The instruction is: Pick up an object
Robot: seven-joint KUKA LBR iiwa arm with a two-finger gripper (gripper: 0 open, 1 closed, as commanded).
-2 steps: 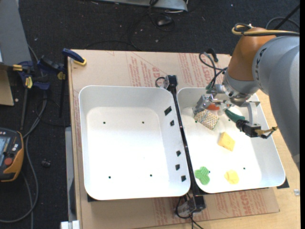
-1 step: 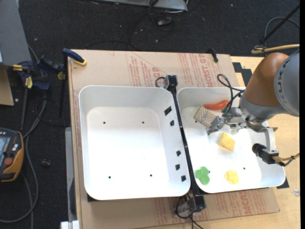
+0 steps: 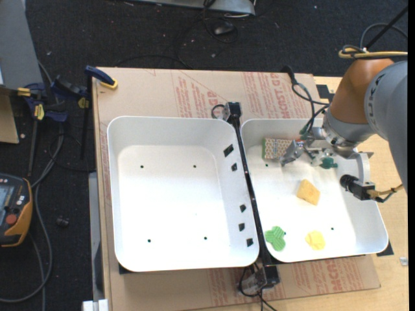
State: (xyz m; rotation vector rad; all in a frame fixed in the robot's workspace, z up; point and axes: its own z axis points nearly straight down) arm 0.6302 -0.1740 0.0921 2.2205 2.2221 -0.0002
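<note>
Bench board [image 3: 162, 96], brown and printed in red, fills the foreground and carries everything else, largest first: the left bin [image 3: 123, 193], well to the left of the pincer, and the right bin [image 3: 373, 235], whose far half the pincer hangs over. Next in size is the grey arm [image 3: 379, 102] with its orange band, reaching in from the right and bent down so the gripper [image 3: 299, 149] sits low by the bin's far wall, likely lining up on something there. Whether it is open or has hold of anything I cannot tell; the metal parts blur together. Just left of it lies a patterned block [image 3: 276, 148], seemingly the nearest candidate. A small teal piece [image 3: 328, 163] sits just right. Nearer the camera lie a yellow wedge [image 3: 308, 192], then a green toy [image 3: 277, 238] and a yellow lump [image 3: 315, 240], well apart from the pincer.
</note>
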